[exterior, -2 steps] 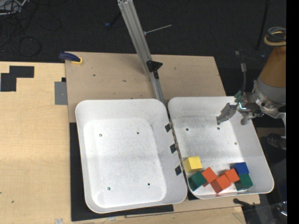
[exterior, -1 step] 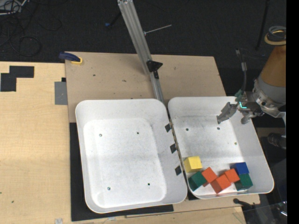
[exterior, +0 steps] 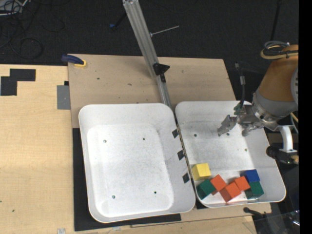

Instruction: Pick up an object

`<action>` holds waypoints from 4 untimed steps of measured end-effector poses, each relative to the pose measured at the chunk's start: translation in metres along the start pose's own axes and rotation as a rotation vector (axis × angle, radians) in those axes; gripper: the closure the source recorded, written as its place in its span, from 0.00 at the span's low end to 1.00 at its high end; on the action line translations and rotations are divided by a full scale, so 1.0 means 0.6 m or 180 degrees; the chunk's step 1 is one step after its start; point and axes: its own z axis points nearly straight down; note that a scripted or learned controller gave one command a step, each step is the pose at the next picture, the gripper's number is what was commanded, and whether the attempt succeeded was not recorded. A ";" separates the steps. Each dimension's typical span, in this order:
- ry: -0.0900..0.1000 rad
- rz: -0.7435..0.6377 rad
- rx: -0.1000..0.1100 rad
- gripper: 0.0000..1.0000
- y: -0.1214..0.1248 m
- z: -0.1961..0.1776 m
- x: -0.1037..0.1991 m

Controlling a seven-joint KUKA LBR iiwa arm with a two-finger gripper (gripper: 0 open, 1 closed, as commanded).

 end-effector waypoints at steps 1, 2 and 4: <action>0.0001 0.0003 0.0000 0.00 0.003 0.074 0.006; -0.0004 0.0007 -0.0022 0.00 0.004 0.138 0.007; -0.0008 0.0031 -0.0036 1.00 0.001 0.018 -0.006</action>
